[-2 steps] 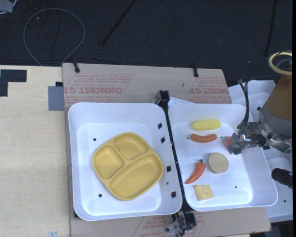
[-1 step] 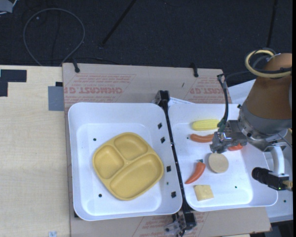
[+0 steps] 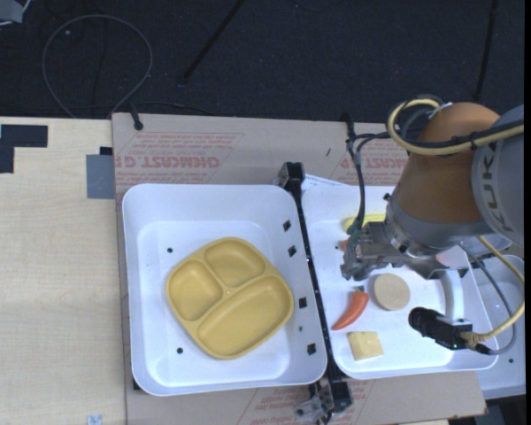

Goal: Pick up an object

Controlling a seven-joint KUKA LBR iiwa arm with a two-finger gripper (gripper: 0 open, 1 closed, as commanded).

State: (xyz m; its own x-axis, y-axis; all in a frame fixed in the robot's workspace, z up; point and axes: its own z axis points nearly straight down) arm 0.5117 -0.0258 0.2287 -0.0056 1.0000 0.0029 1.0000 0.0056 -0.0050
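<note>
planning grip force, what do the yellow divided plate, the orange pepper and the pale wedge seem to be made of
Yellow divided plate: likely moulded plastic, smooth and matte, uniform colour with soft rounded ridges.
Orange pepper: probably toy plastic or rubber, slightly glossy, even colour.
Pale wedge: looks like toy cheese, foam or plastic; too small to tell which.

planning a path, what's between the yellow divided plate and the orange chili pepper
In the camera view, between the yellow plate and chili pepper run the bins' adjoining walls with black clips.
</note>
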